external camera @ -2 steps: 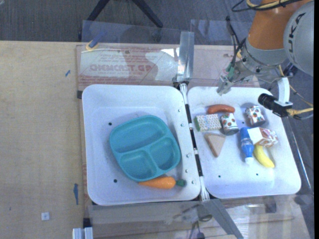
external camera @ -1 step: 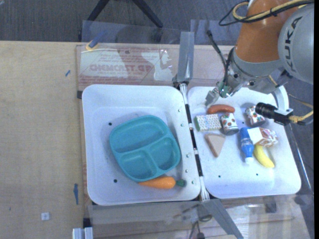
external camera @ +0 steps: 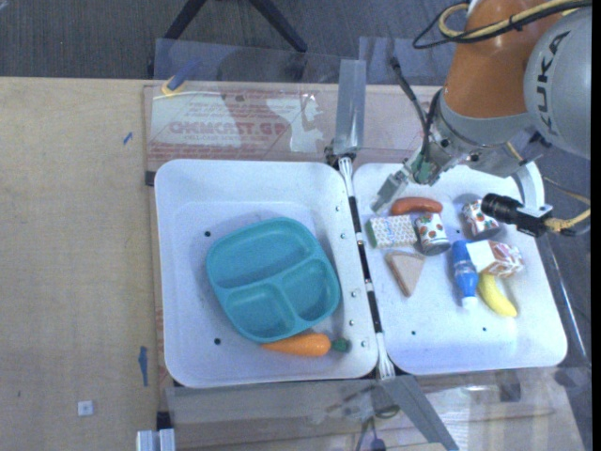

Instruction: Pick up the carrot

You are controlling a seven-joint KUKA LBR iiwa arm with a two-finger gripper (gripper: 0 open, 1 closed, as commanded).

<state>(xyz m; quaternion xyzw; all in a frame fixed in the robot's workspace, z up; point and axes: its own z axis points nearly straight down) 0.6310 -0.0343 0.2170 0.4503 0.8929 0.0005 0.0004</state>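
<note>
Carrot in the left bin's near edge, gripper over the far end of the right bin.

The carrot lies flat in the left bin, its long axis running left to right along the bin's near wall, green stub end toward the divider, tucked just beside the near rim of the teal divided plate. From it the gripper sits well apart, up and to the right, across the divider, over the far left corner of the right bin next to the sausage. Whether its fingers are spread or pressed together I cannot tell. I judge the reach must cross into the other bin and come toward the near wall, closing across the carrot's short width.
</note>
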